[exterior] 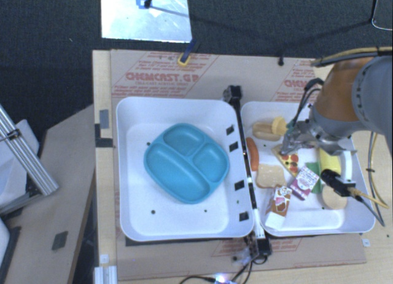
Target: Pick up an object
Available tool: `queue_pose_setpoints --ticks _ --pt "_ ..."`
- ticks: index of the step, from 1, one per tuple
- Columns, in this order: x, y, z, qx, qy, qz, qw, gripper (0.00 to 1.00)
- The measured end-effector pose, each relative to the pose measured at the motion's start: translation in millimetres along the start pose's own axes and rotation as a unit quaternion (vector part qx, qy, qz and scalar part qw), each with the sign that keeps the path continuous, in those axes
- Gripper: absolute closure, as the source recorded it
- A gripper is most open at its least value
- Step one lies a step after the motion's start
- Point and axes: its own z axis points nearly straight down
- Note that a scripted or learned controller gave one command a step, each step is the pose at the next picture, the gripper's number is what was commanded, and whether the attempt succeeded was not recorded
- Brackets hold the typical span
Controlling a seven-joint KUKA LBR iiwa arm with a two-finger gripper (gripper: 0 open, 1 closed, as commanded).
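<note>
Whether the gripper is clenched or released cannot be told; it hangs low in the right bin, its tip at or just above what looks like a pizza slice. A pink carton and a bread slice lie near. A blue plate sits in the left bin.

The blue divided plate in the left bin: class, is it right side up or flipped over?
Right side up: the blue divided plate shows its three hollow compartments facing the camera.
</note>
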Motion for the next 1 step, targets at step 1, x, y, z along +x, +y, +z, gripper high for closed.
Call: queue_pose_setpoints --ticks 1 --pt "-3.1 5.8 -44.4 0.003 0.002 -0.002 1.0 1.0"
